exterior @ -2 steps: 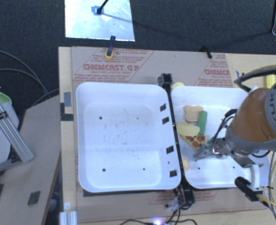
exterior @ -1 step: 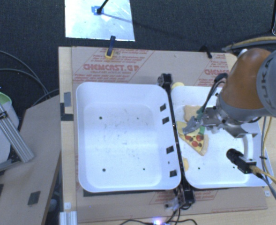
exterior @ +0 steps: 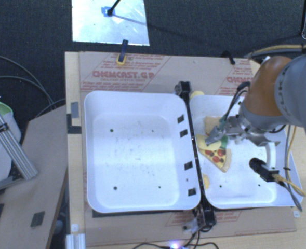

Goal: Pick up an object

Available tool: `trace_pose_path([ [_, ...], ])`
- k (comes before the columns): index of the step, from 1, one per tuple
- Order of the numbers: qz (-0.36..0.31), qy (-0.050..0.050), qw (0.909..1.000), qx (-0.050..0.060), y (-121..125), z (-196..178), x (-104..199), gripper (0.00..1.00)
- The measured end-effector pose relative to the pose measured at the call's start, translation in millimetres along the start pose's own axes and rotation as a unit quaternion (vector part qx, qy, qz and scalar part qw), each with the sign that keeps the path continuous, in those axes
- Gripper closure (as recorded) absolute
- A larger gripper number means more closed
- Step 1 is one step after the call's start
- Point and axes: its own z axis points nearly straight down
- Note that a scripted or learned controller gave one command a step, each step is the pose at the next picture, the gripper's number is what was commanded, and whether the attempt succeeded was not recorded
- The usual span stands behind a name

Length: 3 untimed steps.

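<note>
My gripper (exterior: 216,137) reaches in from the right and sits low in the right bin (exterior: 246,191), near its left wall. Just under and in front of it lies a toy pizza slice (exterior: 218,157), yellow with red and green spots. The gripper tip is at the slice's upper end, and a small green piece (exterior: 223,137) shows right beside it. A pale yellow flat object (exterior: 210,123) lies just behind the gripper, partly covered by it. I cannot make out anything lifted off the bin floor.
The left bin (exterior: 137,154) is large and white. A black clip strip (exterior: 191,149) divides the two bins. A small yellow item (exterior: 197,94) rests at the right bin's back left corner, another (exterior: 205,181) by its front left wall. Cables (exterior: 288,180) trail at the right.
</note>
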Motion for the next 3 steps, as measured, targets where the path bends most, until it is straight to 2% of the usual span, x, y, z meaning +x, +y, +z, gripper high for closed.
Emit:
trace_pose_path([
  [1, 0.000, 0.001, 1.0000, 0.000, 3.0, 35.6, -8.9, 0.00],
  [2, -0.002, 0.002, 1.0000, -0.002, -85.3, -71.2, 27.1, 0.00],
  [3, 0.003, -0.003, 1.0000, -0.002, -22.2, -4.9, -115.3, 0.00],
])
